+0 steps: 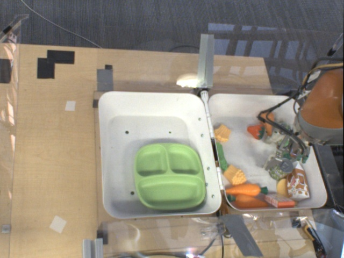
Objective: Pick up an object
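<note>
My jaws hang low in the right bin; I cannot tell their state. The carrot lies near, long axis left-right, green tip right

You are looking at two white bins: the left bin and the right bin. One green divided plate is lying in the left one. The right one is holding two carrots, the upper and the lower, plus two yellow wedges.
</note>
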Controlling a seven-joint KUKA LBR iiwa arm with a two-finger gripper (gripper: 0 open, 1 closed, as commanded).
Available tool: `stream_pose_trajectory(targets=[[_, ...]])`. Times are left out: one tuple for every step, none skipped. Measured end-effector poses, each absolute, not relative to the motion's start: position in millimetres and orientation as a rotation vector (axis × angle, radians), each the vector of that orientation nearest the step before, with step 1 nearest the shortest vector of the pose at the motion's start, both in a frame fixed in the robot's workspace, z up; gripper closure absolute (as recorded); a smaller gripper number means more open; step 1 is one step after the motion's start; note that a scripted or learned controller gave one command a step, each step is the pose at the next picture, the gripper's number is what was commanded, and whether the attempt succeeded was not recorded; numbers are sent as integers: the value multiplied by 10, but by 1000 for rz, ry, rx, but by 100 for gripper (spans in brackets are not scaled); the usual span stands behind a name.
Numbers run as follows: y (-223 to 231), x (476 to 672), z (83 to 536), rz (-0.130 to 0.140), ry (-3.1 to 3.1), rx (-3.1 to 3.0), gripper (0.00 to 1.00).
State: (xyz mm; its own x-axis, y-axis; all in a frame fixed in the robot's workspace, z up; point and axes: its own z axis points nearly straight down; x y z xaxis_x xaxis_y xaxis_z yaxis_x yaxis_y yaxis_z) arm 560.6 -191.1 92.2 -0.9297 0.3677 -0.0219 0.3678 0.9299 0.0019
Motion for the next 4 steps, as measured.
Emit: stream_pose_trajectory(targets=[[-1403,6215,888,1,3121,204,0],[-1591,5836,894,-3,3126,99,0],[-1699,5628,897,-1,3118,224,0],[-1239,6411,885,-2,3109,-347,0]])
